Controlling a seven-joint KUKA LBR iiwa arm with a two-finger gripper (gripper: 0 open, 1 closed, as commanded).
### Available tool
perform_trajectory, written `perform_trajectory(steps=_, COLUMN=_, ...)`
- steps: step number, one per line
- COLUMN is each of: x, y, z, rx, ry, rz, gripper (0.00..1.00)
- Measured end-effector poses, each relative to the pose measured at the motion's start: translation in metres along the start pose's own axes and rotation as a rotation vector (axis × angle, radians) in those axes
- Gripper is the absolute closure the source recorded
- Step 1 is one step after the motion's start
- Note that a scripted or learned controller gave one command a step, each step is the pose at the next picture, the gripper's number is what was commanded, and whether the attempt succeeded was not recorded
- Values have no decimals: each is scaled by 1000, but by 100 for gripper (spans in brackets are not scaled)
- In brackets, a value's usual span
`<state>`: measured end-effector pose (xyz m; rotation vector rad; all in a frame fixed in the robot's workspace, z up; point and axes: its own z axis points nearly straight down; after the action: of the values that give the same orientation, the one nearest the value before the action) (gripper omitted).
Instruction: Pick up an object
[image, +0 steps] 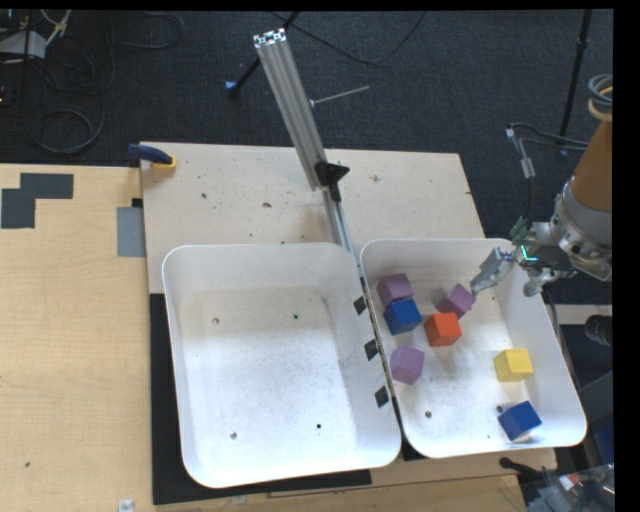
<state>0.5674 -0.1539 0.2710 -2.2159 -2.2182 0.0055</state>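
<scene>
Tool (511, 270) above right bin's (560, 345) far edge

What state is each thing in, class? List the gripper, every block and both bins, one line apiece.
Gripper: above the right bin, holding nothing.
Upper purple block: resting, touching a blue block.
Blue block: resting in the bin.
Tilted purple block: by the gripper.
Orange block: resting.
Lower purple block: resting.
Yellow block: resting alone.
Corner blue block: near the front rim.
Right bin: holds all seven blocks.
Left bin: beside it.
</scene>
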Motion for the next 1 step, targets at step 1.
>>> perform_trajectory(steps=1, x=0, y=1, z=-2, rx=-4, ry=-1, rz=1, gripper=0)
